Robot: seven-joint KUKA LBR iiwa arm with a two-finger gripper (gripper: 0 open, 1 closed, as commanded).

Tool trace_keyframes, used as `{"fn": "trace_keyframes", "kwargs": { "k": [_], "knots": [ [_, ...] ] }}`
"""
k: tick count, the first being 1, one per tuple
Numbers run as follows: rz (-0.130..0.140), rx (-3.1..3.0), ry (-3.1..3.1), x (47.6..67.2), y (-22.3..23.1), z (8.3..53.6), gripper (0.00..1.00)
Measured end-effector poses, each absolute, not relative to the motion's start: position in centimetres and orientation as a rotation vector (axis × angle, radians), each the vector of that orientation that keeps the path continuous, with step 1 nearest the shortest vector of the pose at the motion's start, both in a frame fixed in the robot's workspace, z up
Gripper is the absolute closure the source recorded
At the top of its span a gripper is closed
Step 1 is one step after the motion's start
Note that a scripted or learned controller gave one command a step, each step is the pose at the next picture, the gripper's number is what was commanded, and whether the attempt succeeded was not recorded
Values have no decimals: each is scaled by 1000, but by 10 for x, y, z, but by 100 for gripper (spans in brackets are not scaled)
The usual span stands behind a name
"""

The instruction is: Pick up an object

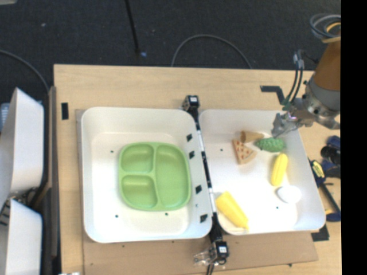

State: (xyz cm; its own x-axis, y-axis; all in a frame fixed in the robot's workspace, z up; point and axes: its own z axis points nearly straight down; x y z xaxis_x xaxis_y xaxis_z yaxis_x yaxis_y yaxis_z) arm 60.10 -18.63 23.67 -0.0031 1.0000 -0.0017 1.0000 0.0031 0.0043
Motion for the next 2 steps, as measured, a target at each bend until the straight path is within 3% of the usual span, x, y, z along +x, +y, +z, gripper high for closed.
{"fn": "trace_keyframes", "kwargs": {
  "k": [1,2],
  "knots": [
    [2,2214,2226,603,-136,230,100],
    [3,2214,2228,591,-84,241,100]
  ]
}}
